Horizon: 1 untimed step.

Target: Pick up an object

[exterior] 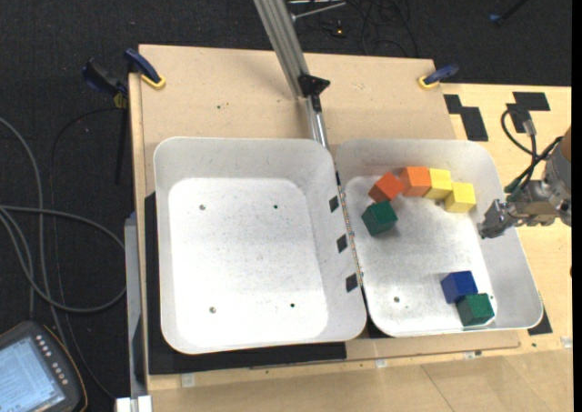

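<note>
White plastic bins sit side by side on the tabletop (pixel 382 83), and the gripper (pixel 496 219) hangs at the far right rim of the right bin (pixel 427 310), right on the edge of what can be seen. Whether it is parted or closed I cannot tell from here, and nothing shows in its grasp. All the blocks lie to its left inside that bin: nearest is a yellow block (pixel 461 196), touching a second yellow (pixel 439 183), then an orange block (pixel 417 180) and a darker orange one (pixel 388 187), all in a curved row. A green block (pixel 379 217) sits just past the end of that row. Below and left of the gripper, a blue block (pixel 458 286) touches another green (pixel 476 308) in the bin's near corner. The left bin (pixel 182 165) is well apart. Nothing looks picked yet. My worry is the crowding: the row's blocks press together, so a descent there could straddle two or knock them apart. The corner pair sits tight to the wall, which could foul a grasp.
</note>
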Each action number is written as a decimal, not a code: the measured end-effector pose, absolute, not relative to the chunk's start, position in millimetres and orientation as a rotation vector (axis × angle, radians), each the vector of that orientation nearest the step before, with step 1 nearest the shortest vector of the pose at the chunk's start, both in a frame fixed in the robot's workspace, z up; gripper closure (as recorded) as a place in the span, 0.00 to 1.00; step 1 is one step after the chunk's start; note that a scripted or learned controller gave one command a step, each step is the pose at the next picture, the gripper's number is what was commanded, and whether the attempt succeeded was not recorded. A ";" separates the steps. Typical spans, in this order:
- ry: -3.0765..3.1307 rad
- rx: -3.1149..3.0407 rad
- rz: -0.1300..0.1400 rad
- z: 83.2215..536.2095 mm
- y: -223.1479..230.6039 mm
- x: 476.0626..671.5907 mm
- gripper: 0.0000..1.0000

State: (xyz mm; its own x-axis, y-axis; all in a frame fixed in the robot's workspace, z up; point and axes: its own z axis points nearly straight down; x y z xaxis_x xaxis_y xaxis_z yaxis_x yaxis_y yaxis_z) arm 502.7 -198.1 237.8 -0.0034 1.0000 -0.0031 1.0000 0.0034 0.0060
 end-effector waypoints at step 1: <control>2.229 2.213 0.003 233.6 -155.8 521.7 1.00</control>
State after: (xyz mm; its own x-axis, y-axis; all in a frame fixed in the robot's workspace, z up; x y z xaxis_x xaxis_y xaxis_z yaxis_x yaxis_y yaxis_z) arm 521.7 -155.8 233.6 -0.0073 1.0000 0.0004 1.0000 0.0073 0.0019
